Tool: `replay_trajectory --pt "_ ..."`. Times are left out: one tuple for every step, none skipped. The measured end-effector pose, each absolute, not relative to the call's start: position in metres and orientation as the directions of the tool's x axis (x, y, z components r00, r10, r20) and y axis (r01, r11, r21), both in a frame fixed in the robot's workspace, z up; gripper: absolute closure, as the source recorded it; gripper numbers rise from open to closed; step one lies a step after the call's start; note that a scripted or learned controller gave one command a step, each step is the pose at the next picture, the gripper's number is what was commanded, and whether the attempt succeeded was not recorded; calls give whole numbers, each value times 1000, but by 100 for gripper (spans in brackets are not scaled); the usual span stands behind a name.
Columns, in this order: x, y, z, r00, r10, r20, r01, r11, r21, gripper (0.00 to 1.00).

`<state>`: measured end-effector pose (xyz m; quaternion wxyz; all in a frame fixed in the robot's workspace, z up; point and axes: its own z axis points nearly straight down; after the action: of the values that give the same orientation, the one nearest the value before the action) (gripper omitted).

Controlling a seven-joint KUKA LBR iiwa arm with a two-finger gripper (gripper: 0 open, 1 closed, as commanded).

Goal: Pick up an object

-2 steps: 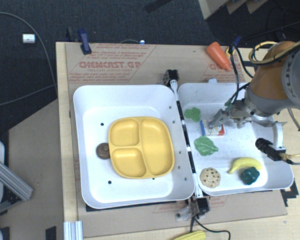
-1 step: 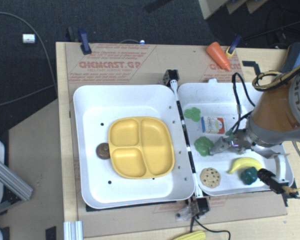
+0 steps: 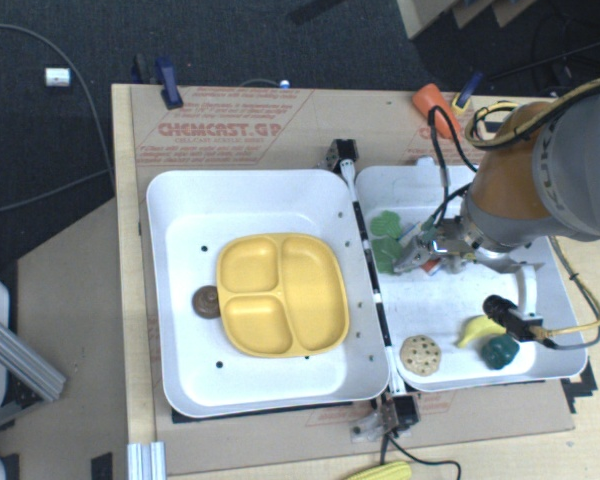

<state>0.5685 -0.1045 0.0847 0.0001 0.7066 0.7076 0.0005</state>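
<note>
Camera view from above the bench: two shallow white bins sit side by side. The left bin [image 3: 170, 268] holds a yellow divided plate [image 3: 280, 294] with a small brown round object [image 3: 206, 302] touching its left edge. The grey arm [image 3: 550, 173] reaches in from the right over the right bin [image 3: 540, 368], its gripper [image 3: 412, 253] low beside a green object [image 3: 386, 240] near the bin's left wall; whether it is open or closed cannot be told. Near the front of that bin lie a cookie [image 3: 420, 354], a yellow banana [image 3: 477, 330] and a teal object [image 3: 499, 351].
</note>
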Motion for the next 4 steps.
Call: replay_trajectory --pt "620 -168 108 1 1000 -2 1000 -1 2 0" --pt "606 -101 85 -1 1000 1 1000 1 0 0" --pt "587 -110 84 1 1000 1 1000 -1 -2 0" --pt "614 -145 85 0 1000 -2 1000 0 2 0"
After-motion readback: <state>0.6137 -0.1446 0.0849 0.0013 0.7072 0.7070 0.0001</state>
